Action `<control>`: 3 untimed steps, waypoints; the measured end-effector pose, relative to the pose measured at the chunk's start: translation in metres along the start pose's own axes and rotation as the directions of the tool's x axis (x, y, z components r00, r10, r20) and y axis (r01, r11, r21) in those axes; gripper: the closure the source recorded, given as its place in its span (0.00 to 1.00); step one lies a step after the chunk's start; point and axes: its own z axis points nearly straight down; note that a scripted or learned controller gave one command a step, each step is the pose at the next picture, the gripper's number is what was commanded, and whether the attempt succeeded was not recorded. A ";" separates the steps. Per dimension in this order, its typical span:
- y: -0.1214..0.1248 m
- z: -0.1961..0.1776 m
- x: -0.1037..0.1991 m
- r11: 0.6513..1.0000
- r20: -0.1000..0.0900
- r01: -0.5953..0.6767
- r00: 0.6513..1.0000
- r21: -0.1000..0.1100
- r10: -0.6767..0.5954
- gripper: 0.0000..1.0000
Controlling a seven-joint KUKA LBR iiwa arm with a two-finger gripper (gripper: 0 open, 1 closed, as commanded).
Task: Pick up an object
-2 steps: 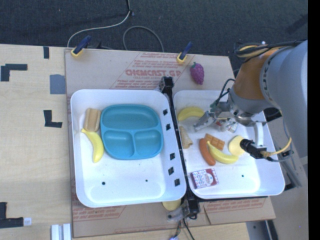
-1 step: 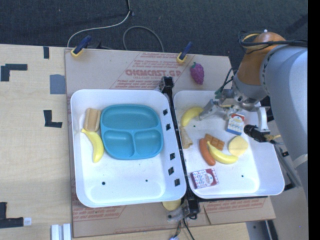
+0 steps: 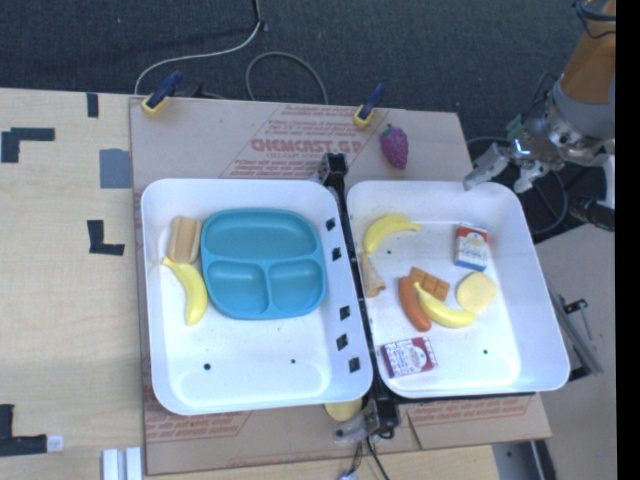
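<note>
The arm [image 3: 588, 68] is grey with a broad orange band above its wrist. Below the band sits a silvery metal wrist with blurred pale fingers [image 3: 484, 168].

2 bins [image 3: 160, 268] [image 3: 530, 268]. 3 bananas [image 3: 190, 288] [image 3: 388, 230] [image 3: 445, 313]. 1 blue tray [image 3: 264, 264]. 1 grape bunch [image 3: 396, 147]. 2 small cartons [image 3: 471, 247] [image 3: 409, 356]. 2 clamps [image 3: 160, 95] [image 3: 368, 107].

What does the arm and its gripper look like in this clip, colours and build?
The arm enters from the right: an orange band sits above a grey, rounded wrist section. Below it the gripper is pale grey metal with slim light-coloured jaws and small dark fittings. A dark cable hangs beside it near the right bin.
</note>
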 end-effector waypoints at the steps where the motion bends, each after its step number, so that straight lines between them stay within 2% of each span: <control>1: -0.072 0.087 0.076 1.000 -0.012 0.005 1.000 0.024 -0.004 0.00; 2: -0.033 0.136 0.128 1.000 -0.004 0.008 1.000 0.011 -0.008 0.00; 3: -0.001 0.135 0.131 1.000 -0.006 0.003 1.000 0.028 -0.003 0.00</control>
